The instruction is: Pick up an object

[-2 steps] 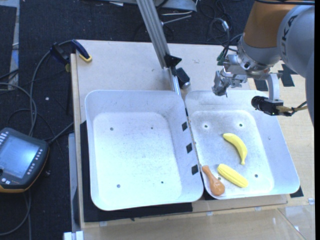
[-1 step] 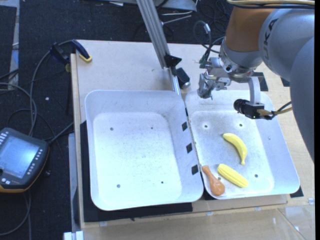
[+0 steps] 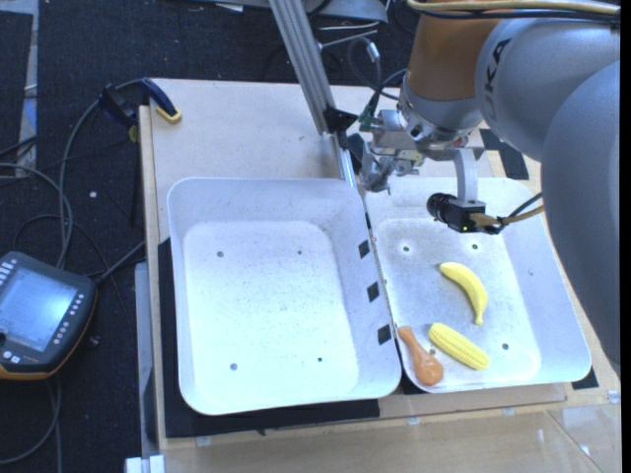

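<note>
Three objects lie in the right bin (image 3: 552, 294): a yellow banana (image 3: 465, 286) in the middle, a yellow corn cob (image 3: 458, 346) near the front, and an orange carrot (image 3: 421, 357) at the front left corner by the divider. My gripper (image 3: 379, 173) hangs over the far left corner of the right bin, close to the back rim. It is well behind the three objects and touches none of them. Nothing is visible in it.
The left bin (image 3: 187, 225) adjoins the right one. A slanted aluminium post (image 3: 304, 57) rises just behind the gripper. A black part (image 3: 452, 210) with a cable hangs from the wrist. A teach pendant (image 3: 35, 313) and cables lie off the bench at left.
</note>
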Controlling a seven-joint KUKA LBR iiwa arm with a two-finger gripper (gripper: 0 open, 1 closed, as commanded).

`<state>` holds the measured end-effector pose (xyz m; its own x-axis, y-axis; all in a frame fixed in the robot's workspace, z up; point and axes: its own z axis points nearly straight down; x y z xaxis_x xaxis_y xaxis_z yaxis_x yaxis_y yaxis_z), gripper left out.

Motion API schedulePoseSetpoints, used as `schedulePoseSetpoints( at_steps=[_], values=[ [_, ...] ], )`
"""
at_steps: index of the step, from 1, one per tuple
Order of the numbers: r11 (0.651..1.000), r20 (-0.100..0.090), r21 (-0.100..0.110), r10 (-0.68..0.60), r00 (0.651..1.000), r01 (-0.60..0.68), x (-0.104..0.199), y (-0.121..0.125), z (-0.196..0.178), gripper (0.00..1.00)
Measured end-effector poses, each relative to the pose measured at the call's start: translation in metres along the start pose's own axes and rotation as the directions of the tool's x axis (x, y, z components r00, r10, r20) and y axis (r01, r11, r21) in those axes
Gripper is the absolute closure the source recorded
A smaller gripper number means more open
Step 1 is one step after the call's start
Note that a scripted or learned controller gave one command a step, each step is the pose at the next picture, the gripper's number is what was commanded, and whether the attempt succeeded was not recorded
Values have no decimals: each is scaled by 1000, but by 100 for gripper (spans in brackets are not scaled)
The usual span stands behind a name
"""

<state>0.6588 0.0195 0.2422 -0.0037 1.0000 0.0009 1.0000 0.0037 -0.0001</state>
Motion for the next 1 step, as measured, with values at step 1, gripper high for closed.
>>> schedulePoseSetpoints(
  at_steps=[1],
  values=[
    [1000, 0, 1, -1, 1000, 1, 49, -9, 12, 100]
  ],
)
